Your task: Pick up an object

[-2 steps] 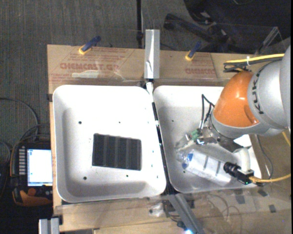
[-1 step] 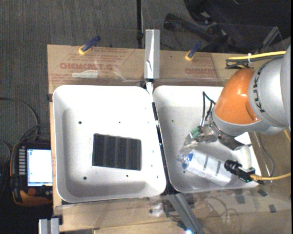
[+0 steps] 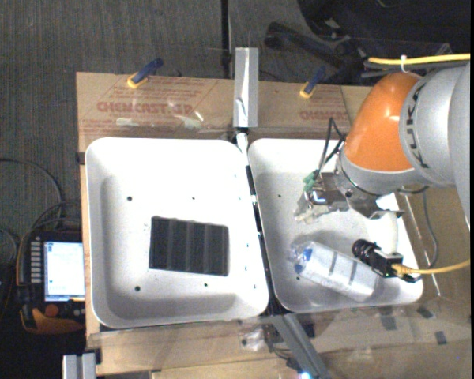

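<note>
While the grey arm (image 3: 446, 125) with its orange band is reaching in from the right, its jaws are hanging over the upper middle of the right bin (image 3: 278, 181), and from this slant nobody can be telling whether they are apart or together. A clear plastic bottle (image 3: 336, 270) is lying on its side along the front of that same bin, slanting down toward the right corner, nearer the camera than the jaws and apart from them. A dark ribbed pad (image 3: 189, 245) is lying flat near the middle of the left bin (image 3: 126, 172), well apart from the arm. Both bins are sitting side by side, touching along their inner rims, on a cardboard sheet (image 3: 134, 109) that is showing behind them, where a blue-and-yellow clamp (image 3: 144, 72) is gripping its back edge.
</note>
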Tool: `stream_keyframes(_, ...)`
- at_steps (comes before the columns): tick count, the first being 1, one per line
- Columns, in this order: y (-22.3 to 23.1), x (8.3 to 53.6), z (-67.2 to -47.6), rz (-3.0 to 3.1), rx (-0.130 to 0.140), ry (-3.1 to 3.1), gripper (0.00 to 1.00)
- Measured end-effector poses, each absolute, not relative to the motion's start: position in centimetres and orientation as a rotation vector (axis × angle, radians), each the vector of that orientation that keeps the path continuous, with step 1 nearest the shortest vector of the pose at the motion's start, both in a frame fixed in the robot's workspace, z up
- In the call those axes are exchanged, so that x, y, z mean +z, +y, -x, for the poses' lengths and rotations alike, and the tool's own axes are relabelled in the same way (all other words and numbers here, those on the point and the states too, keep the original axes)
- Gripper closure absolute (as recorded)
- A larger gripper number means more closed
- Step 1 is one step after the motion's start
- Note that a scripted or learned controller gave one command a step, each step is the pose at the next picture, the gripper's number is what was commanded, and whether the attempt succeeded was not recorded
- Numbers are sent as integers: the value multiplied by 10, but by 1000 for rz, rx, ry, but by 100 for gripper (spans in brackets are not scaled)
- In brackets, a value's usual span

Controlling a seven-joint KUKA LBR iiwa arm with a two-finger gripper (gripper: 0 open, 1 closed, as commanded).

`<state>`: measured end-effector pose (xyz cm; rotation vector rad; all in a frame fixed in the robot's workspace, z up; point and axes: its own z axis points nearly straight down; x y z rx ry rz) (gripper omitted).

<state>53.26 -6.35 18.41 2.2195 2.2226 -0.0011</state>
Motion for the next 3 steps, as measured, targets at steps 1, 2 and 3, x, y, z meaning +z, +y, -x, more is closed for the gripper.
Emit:
stream_keyframes(1,-64,195,-531,-2179,-1,2262,100)
stream_keyframes(2,-64,195,-531,-2179,-1,2262,0)
stream_keyframes(3,-63,204,-532,-2176,-1,2264,100)
